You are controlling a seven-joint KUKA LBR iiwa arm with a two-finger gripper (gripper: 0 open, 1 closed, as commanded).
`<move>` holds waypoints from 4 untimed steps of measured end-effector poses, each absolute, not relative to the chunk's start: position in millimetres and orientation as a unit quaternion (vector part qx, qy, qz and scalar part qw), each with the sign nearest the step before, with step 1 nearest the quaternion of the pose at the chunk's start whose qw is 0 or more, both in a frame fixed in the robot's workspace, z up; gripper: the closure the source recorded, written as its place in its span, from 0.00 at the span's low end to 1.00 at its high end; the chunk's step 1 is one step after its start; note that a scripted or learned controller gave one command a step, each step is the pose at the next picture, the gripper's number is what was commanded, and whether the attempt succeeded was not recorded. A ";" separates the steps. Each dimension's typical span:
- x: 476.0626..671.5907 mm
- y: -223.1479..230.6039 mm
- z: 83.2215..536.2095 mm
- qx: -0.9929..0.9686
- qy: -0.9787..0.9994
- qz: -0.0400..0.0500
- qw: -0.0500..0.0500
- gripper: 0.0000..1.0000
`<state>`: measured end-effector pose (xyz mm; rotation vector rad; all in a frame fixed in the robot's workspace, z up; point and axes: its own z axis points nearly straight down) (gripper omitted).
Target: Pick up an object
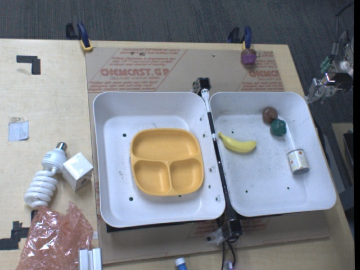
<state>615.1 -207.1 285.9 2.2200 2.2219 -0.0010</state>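
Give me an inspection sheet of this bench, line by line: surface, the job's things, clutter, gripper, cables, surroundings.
Surface: pale wooden bench with a printed brown board clamped under two shallow white bins, left bin and right bin.
Job's things: right bin holds a yellow banana, a brown ball, a teal ball and a small white cylinder; left bin holds a yellow divided plate.
Clutter: white spiral light bulb, white cube, crumpled pinkish plastic wrap, purple object on the board.
Gripper: metallic gripper at the right edge, outside the bins; finger state unclear.
Cables: dark cable near the front edge.
Surroundings: grey carpet.
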 end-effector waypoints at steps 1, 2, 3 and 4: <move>579.9 -220.8 177.8 0.707 0.707 0.000 0.000 0.00; 559.5 -219.6 118.9 0.706 0.708 0.003 0.002 0.00; 489.8 -189.9 92.3 0.708 0.707 0.000 0.000 0.00; 477.6 -138.4 92.3 0.707 0.707 0.000 0.000 0.00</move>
